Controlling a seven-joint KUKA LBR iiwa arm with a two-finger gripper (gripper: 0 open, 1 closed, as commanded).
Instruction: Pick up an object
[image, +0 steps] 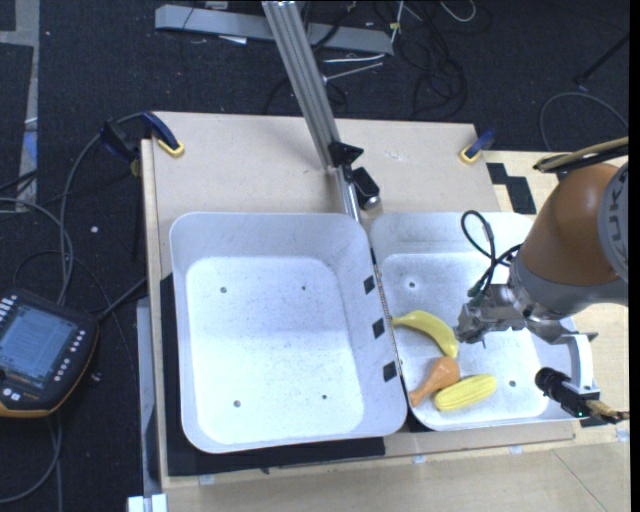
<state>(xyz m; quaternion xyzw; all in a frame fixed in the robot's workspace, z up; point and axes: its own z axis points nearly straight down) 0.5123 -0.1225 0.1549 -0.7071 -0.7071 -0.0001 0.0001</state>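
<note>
The bench (300, 160) is carrying two white bins side by side, and I am working over the right bin (420, 255) while the left bin (270, 330) lies well apart from me. My arm (575, 235) is reaching in from the right, orange band above grey wrist, and my gripper (472, 330) is hanging low inside the right bin, just beside the banana (428, 328). I cannot tell how my fingers are standing, since the wrist is hiding them, and nothing is showing between them. In front of the banana, the corn cob (465, 392) is lying touching the orange gourd (437, 378). I judge I am in the approach, with no grasp made; next I should be centring over the banana and closing across its narrow body.
</note>
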